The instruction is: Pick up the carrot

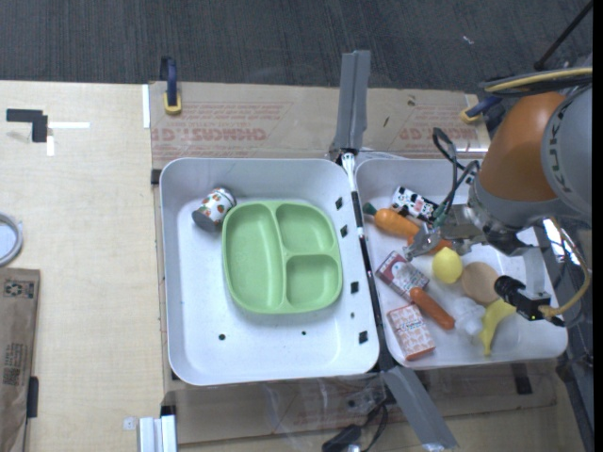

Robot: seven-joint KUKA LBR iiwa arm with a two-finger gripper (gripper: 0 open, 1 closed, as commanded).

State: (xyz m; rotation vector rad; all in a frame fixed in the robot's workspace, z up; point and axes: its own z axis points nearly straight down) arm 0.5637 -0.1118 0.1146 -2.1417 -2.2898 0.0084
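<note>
Camera view: grey arm's hand (426, 243) hovers in the right white bin (537, 347), just beside the orange carrot (396, 222); its grip state cannot be told.

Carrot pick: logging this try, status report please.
Gripper low in right bin, fingers unclear. Carrot beside it, not held. Lemon and cow toy crowd close.

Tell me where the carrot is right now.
The carrot lies in the right bin, near its upper left corner, just left of the gripper and below-left of the black-and-white cow toy.
</note>
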